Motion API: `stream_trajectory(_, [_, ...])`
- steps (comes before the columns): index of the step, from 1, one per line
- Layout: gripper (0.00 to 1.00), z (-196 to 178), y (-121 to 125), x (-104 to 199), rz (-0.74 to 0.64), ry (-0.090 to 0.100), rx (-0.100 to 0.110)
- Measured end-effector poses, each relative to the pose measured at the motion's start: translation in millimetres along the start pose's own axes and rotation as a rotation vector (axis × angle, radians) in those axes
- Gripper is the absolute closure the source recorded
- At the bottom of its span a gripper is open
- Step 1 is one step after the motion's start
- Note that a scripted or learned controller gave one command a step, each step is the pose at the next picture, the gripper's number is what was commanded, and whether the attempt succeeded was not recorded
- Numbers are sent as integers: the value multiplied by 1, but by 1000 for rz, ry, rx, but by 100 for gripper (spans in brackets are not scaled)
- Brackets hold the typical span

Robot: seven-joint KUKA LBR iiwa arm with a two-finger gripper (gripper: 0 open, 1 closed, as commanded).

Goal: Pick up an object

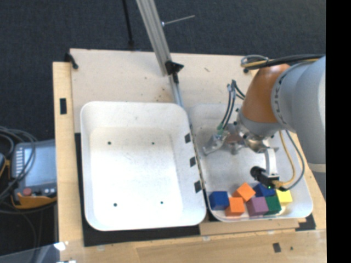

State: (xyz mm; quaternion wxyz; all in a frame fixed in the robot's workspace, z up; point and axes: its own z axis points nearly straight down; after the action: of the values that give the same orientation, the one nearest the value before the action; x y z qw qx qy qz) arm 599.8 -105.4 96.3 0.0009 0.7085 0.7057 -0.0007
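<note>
Blue cube (219,200) sits at the near edge of the right bin (225,171), leftmost of a block cluster, with an orange block (236,205) just beside it. We judge it light, rigid and smooth-faced; grip across near and far faces. No long axis; its sides lie roughly square to the bin edge. Gripper (236,144) hovers mid-bin; open or closed, we cannot tell.

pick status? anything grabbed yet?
Done: nothing so far. The blue cube, orange block, purple block and yellow block sit clustered with the others at the near edge of the right bin.
In hand: the gripper is over bare bin floor, apart from every block.
Left: reach a block, grasp it, lift.
</note>
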Motion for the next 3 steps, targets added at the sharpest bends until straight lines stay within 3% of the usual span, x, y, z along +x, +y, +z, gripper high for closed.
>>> stream_trajectory(1, [100,-12,1,-1,8,1,-6])
stream_trajectory(2, [100,-75,8,2,-10,1,-7])
stream_trajectory(3, [100,-111,10,1,-7,1,-6])
